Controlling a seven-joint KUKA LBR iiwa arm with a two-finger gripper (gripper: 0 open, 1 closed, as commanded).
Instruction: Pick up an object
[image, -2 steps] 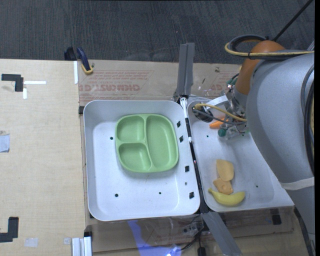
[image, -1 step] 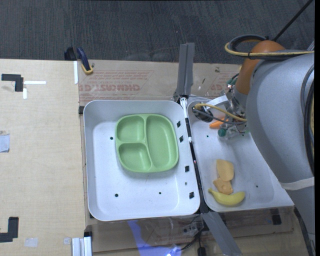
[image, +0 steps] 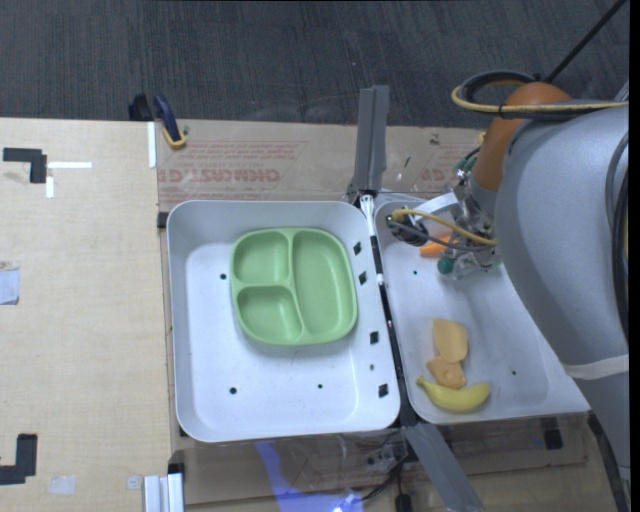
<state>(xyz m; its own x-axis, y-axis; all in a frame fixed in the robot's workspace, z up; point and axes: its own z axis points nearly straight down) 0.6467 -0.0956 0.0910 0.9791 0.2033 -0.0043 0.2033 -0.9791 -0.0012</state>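
The right bin holds a yellow banana near its front edge. Just behind the banana lie a small orange lump and a pale yellow-orange piece. A small orange item lies at the back of this bin. My gripper hangs low over that back part, close beside the orange item, amid yellow and black cables. The grey arm covers the bin's right side. Nothing shows in the gripper's hold.
A green three-compartment plate lies in the left bin, toward its back. A grey divider post stands between the bins at the back. A cardboard sheet lies behind the left bin.
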